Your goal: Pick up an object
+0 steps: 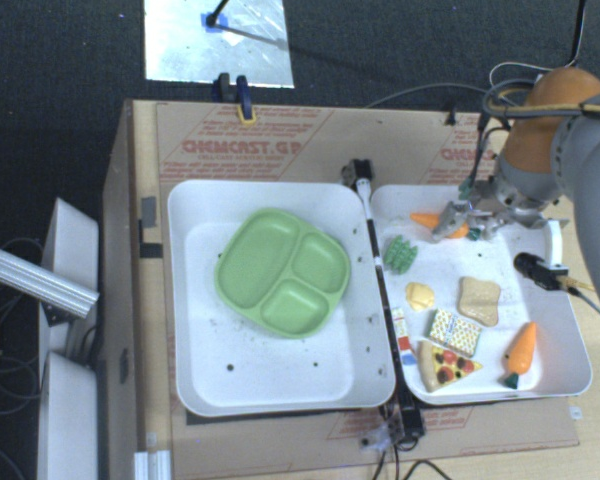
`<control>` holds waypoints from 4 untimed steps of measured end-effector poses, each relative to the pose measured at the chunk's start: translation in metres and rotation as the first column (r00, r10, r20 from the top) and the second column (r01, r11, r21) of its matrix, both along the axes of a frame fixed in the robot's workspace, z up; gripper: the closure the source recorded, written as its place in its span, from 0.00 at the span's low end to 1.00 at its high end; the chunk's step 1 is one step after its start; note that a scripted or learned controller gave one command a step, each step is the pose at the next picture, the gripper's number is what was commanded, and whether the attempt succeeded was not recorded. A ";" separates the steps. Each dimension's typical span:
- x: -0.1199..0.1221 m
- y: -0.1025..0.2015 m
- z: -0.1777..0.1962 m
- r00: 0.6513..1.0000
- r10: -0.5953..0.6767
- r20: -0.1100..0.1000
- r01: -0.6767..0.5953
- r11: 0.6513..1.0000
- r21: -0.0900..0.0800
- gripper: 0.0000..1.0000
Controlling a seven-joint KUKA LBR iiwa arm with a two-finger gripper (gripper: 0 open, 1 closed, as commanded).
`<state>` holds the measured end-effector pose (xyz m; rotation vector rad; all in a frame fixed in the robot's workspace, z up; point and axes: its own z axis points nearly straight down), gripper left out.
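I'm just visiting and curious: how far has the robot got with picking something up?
Done: the hand is down at the far end of the right bin, on a small orange piece. In hand: whether it grips that piece is unclear. Left: lifting something. The toast, pizza slice, carrot and green piece lie in that bin; the green tray sits in the left bin.
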<state>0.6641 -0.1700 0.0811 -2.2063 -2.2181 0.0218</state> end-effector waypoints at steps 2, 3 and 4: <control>0.001 0.004 0.001 1.000 0.000 0.005 0.000 1.000 0.000 0.00; 0.002 0.000 0.001 1.000 -0.001 0.004 0.001 1.000 0.004 0.00; 0.002 -0.001 0.001 1.000 -0.001 0.004 0.001 1.000 0.004 0.00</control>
